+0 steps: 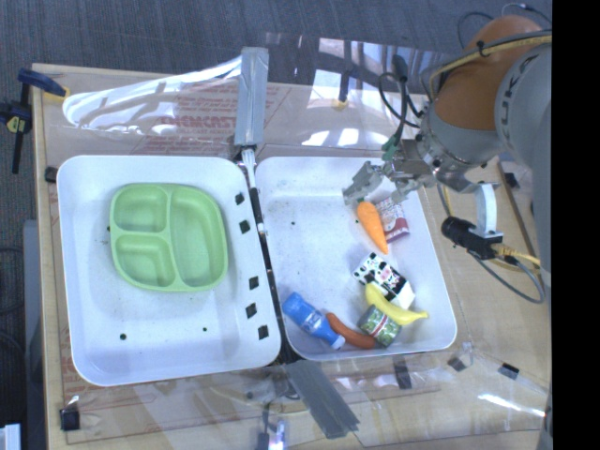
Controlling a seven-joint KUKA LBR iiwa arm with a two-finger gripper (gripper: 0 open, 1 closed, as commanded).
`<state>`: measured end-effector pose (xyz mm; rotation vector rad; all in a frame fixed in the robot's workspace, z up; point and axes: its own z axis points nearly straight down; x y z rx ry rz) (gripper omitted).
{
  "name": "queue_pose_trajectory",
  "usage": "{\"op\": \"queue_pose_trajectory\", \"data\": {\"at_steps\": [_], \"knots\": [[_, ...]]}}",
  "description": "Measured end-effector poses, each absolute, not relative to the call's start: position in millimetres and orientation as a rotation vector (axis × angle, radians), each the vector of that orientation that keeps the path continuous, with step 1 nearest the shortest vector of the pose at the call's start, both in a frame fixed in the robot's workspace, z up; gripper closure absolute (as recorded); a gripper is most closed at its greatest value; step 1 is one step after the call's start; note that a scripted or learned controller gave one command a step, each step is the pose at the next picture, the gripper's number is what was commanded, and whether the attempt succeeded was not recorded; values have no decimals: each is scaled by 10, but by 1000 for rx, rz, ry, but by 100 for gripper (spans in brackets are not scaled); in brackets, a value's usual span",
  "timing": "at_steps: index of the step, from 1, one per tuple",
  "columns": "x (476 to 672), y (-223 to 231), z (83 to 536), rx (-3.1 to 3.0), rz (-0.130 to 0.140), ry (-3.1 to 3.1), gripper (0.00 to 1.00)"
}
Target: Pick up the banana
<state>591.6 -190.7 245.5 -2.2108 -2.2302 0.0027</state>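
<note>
The bench carries two shallow white bins side by side. The left bin (84, 345) holds a green divided plate (169, 236). The right bin (309, 242) holds all the small things, and most of them crowd its near right corner.

The arm (487, 82) reaches in from the right, and the gripper (382, 184) hangs over the far right part of the right bin, its fingers spread apart with nothing between them. Just below it lies a carrot (373, 225), next to a small red and white packet (397, 225).

The banana (394, 307) is well apart from the gripper, near the front right wall of the bin. It is packed tightly: a black and white carton (382, 276) touches it on the far side and a green can (379, 326) on the near side. A blue bottle (307, 317) and a red sausage (352, 334) lie further to the left.

The banana looks like a light toy, probably stiff, with a smooth curved skin that may slip. The best hold seems to be across its narrow width near the middle, where it is thickest. The neighbours leave little room for the fingers, so the free end pointing to the right wall may be easier.
</note>
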Motion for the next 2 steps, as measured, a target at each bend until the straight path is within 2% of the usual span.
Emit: {"op": "queue_pose_trajectory", "data": {"at_steps": [1, 2], "knots": [[5177, -2110, 2031, -2282, 4, -2158, 0], [4768, -2087, 1088, -2216, 2, -2227, 0]]}}
